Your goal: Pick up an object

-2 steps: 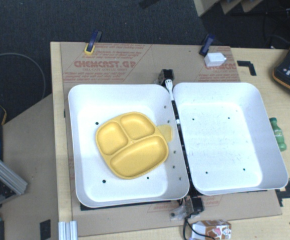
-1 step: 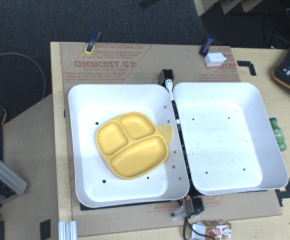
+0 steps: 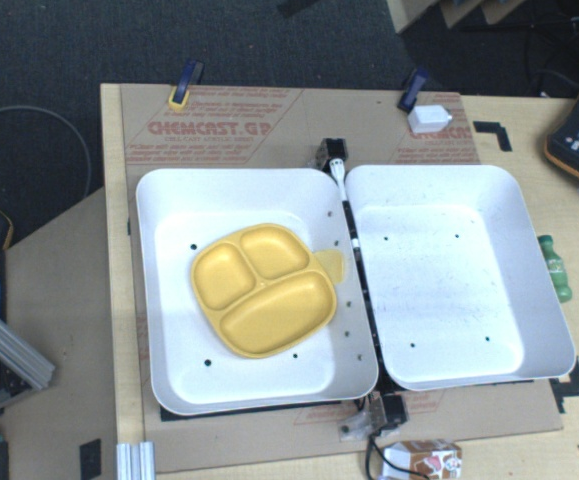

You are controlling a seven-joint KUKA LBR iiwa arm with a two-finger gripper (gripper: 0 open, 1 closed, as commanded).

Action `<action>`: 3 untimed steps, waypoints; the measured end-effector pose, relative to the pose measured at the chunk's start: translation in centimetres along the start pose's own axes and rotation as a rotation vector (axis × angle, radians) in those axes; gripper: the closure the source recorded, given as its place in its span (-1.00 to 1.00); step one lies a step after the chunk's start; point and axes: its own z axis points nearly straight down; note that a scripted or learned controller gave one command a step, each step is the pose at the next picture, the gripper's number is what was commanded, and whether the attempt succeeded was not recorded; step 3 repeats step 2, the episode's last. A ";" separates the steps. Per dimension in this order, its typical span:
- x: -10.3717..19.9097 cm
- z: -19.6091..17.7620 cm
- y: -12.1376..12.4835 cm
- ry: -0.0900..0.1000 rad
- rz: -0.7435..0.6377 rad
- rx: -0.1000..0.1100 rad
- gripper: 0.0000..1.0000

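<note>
One pickable item: yellow divided tray [image 3: 264, 289], middle of left bin [image 3: 159, 268]. Can't tell the gripper's jaw state. Suggest grabbing the tray's raised rim or a divider, not the flat compartments.

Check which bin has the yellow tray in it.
The left bin. The yellow tray lies in it, three compartments facing up. The right bin has no tray.

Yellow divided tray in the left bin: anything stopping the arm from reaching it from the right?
Probably reachable. The yellow divided tray lies flat and alone in the left bin, uncovered from above. Coming from the right, the arm would cross the right bin and the shallow walls between the bins.
</note>
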 end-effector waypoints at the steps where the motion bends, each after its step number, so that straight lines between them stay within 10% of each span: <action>1: 13.1 1.8 2.1 0.001 -0.013 -0.005 1.00; 2: 20.7 8.4 0.1 -0.001 -0.006 0.000 1.00; 3: 20.7 8.4 0.1 -0.001 -0.006 0.000 1.00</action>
